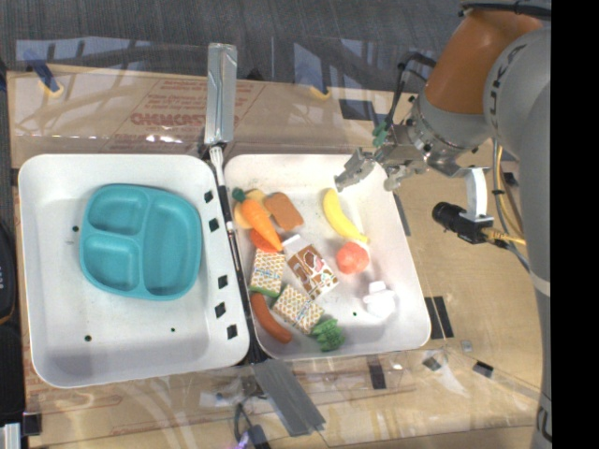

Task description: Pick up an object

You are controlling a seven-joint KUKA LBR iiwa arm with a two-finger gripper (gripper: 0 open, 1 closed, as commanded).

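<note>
Two white bins sit side by side on the bench. Left bin [56,344] holds a teal divided plate [140,240]. Right bin [398,316] holds the toy food: banana [342,215], red tomato [352,258], carrot [255,218], bread piece [284,210], a few small printed cartons [310,269], broccoli [327,334], sausage [269,318], white object [378,299]. My gripper [374,173] hangs over the right bin's far right corner, fingers spread apart, gripping nothing. Banana lies just below and left of my fingertips, not touching them. Tomato is near the banana's lower end.
</note>
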